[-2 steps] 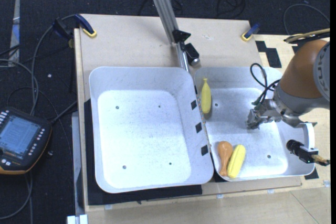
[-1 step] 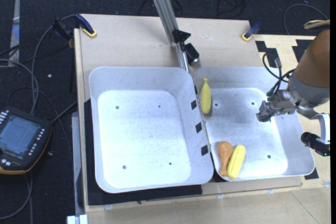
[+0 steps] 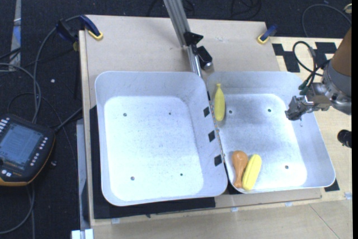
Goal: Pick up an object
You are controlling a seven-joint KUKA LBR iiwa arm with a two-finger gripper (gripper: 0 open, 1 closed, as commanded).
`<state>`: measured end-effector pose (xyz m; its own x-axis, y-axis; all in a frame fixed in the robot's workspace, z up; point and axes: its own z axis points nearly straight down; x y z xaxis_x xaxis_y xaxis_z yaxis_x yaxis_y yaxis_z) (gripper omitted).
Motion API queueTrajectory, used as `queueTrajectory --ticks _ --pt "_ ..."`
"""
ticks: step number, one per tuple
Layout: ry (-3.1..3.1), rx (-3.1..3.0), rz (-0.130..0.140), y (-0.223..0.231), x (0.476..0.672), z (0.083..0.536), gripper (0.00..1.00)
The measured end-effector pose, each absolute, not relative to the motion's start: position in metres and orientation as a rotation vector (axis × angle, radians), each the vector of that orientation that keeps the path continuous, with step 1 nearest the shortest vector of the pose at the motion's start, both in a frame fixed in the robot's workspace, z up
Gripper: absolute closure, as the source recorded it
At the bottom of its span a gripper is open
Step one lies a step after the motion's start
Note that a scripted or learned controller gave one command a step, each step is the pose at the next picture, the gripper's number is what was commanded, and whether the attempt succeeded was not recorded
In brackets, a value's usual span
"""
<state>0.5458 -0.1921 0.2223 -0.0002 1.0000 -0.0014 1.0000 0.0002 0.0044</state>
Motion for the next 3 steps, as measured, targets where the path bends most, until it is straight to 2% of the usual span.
queueTrajectory --ticks 1,3 --pt "2.220 2.219 0.003 -0.187 0.539 0.269 1.00" --pt "2.228 2.216 0.001 -0.080 0.566 0.274 1.00"
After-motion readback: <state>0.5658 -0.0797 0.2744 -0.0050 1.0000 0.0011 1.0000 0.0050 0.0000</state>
